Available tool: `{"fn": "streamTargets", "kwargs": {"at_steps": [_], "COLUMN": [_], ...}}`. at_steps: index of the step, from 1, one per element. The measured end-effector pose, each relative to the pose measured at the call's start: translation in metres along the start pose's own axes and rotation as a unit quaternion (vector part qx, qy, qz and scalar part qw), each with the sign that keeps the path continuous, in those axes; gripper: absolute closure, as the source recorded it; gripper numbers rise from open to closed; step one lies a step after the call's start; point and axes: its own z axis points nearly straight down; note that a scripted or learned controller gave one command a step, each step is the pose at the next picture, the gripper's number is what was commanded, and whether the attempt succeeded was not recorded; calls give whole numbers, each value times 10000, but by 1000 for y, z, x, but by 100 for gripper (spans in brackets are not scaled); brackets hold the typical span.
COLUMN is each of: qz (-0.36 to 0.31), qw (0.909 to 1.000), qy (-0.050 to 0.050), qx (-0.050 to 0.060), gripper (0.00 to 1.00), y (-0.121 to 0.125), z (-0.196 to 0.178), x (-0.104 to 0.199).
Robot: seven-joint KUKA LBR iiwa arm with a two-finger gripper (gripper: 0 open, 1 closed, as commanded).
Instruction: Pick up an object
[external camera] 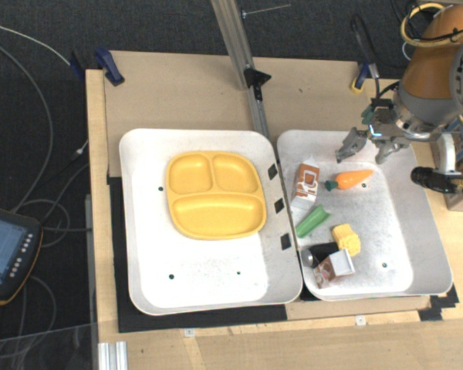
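While the gripper (366, 146) hangs over the far end of the right bin (417, 230), its two fingers are spread apart with nothing between them. One fingertip (346, 154) points down toward the bin floor on the side nearer the left bin, and the other sits closer to the arm's grey wrist.

Taking the toy carrot (350, 179) as the landmark: it lies on the floor of the right bin, just below and between the spread fingers in this view, orange body with its green end pointing toward the left bin. It is near the fingers, and I cannot tell whether either one touches it. Just beside the carrot, toward the left bin, lies a brown and white carton (306, 183). Nearer the camera from the carrot sits a green cylinder-shaped piece (312, 222), tilted, and beyond that a yellow corn cob (346, 239). Still nearer the front edge, well apart from the carrot, a black object (321, 252) and a small brown and white box (336, 267) lie touching one another.

Across the divide from the carrot, the left bin (147, 276) holds a yellow divided plate (214, 194) with three compartments. Above the carrot, the arm (436, 60) rises with its orange band, entering from the right. Well behind the carrot, an aluminium post (231, 21) slants up from the bench (177, 75).
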Motion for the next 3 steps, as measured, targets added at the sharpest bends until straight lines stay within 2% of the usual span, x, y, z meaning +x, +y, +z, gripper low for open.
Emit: {"fn": "streamTargets", "kwargs": {"at_steps": [1, 2, 3], "qz": [6, -2, 4], "qw": [10000, 10000, 10000], "qy": [0, -2, -17], "qx": [4, -41, -75], "gripper": [0, 100, 100], "y": [-3, -1, -7], "z": [48, 32, -29], "x": [-8, -8, -10]}}
